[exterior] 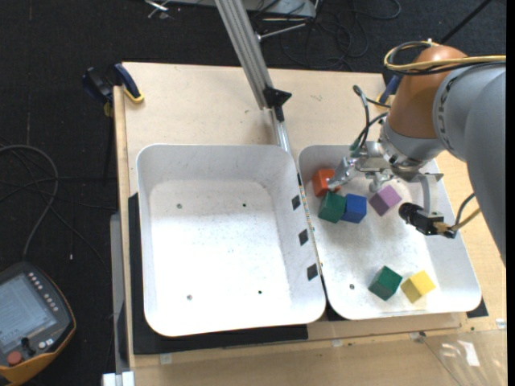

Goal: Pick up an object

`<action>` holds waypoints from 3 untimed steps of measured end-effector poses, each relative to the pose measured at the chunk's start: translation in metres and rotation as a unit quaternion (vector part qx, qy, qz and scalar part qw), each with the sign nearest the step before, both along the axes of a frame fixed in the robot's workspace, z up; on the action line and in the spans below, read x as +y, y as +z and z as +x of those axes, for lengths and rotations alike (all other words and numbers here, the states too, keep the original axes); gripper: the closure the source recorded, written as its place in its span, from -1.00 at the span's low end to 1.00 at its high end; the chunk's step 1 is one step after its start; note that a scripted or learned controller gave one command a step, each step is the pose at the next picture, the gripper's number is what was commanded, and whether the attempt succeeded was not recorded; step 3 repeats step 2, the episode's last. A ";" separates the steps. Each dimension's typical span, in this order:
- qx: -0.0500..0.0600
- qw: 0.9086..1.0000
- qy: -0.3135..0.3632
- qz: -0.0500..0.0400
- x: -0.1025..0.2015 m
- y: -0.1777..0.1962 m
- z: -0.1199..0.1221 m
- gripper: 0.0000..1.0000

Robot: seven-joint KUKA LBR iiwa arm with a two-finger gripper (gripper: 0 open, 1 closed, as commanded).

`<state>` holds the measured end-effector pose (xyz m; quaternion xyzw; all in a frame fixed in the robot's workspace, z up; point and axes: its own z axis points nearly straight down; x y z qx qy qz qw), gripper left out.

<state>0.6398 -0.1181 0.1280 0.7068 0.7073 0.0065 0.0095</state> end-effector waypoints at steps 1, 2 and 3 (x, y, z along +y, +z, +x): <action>0.009 1.000 -0.003 0.000 -0.061 0.021 -0.013 -1.00; 0.010 1.000 -0.003 0.002 -0.100 -0.031 -0.009 -1.00; 0.010 1.000 -0.003 0.002 -0.100 -0.031 -0.009 -1.00</action>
